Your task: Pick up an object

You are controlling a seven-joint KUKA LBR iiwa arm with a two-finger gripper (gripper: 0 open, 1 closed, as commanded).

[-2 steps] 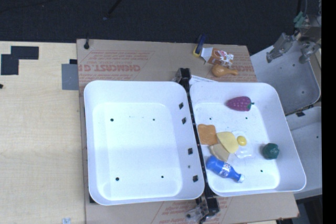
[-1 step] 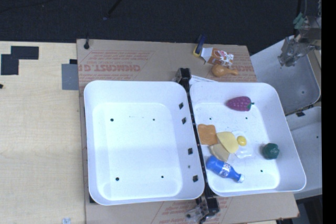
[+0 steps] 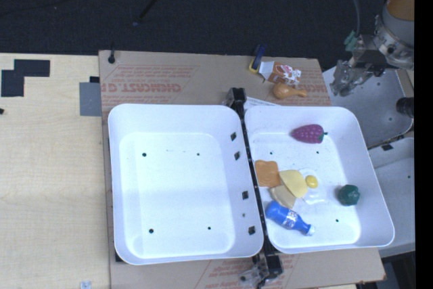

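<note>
1. Nearest the camera, a blue bottle lies in the right bin, beside a yellow piece and an orange slice.
2. Farther in, a green ball sits apart; a purple berry lies near the far wall.
3. Beyond the rim, the tool hangs over the surface, nothing between its fingers; whether they are spread, I cannot tell.
4. The approach seems to be in hand: next, swing over the bin and descend on one object.
</note>
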